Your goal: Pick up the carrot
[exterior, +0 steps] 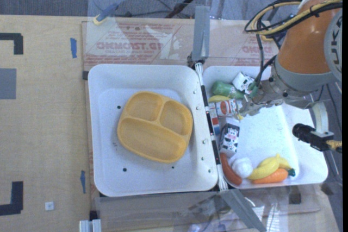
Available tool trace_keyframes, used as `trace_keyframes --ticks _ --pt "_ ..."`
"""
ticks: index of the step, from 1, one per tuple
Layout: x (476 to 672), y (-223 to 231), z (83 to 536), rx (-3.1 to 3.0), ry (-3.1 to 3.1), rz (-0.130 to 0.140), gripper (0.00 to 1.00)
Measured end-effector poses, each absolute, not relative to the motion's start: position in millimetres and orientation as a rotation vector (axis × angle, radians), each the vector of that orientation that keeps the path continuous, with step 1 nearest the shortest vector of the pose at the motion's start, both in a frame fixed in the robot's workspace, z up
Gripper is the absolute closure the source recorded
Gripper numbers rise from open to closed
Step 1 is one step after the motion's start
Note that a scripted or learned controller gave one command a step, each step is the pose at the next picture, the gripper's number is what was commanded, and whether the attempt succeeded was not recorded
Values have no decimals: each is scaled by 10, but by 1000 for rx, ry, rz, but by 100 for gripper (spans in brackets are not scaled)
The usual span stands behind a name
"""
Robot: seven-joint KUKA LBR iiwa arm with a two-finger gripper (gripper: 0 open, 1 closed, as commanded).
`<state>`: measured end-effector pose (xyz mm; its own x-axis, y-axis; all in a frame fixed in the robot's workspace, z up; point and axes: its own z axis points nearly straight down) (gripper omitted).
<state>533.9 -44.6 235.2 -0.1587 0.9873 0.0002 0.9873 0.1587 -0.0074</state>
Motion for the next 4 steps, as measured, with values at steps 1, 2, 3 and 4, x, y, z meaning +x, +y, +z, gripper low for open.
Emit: trace_keyframes --ticks 1,2,3,4 --pt "6047 -691 3696 -2364 -2064 10 100" --pt "6046 -692 3696 -2364 -2064 10 0" --pt "5570 -228 1807 -2430 -1981 12 0" --pt "4872 -826 2378 -2367 -2050 13 0"
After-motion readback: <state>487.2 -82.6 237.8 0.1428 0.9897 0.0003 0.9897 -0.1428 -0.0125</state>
